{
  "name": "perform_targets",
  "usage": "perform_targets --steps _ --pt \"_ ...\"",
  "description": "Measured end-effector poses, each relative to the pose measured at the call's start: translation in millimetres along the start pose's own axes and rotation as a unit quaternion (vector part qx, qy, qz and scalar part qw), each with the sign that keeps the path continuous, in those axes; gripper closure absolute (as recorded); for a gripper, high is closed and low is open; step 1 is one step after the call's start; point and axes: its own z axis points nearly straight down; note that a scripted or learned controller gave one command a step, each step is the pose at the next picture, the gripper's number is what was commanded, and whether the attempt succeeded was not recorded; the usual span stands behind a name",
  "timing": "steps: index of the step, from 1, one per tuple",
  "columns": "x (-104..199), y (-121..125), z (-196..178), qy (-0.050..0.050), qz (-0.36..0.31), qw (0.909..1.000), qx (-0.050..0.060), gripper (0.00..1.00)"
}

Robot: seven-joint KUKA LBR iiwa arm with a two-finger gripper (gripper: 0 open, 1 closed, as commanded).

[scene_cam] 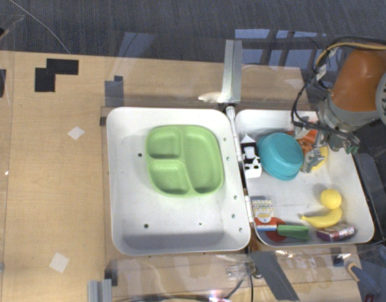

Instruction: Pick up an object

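Note:
The right bin (363,197) holds a teal bowl (279,156) lying near its upper middle. My gripper (316,155) hangs low over the bin's upper right, just to the right of the bowl, under the arm's orange band (359,80). Right at the gripper lie a small orange item (309,138) and a pale yellow item (317,163); the wrist hides how the gripper meets them. A lemon (331,198), a banana (323,219) and a purple item (336,233) lie at the bin's lower right.
The left bin (126,187) holds a green divided plate (183,160). A black-and-white item (249,158) sits against the right bin's left wall. A small box (262,207), a red piece (267,223) and a green stick (293,230) lie along its bottom edge.

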Motion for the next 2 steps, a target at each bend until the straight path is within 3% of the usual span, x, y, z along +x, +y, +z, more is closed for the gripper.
perform_targets --steps 1,2 --pt "-0.4 5.6 -2.1 -0.005 -0.040 0.9992 0.005 0.00" --pt "-5.4 35.7 2.7 -0.006 -0.040 0.9991 -0.011 0.00"
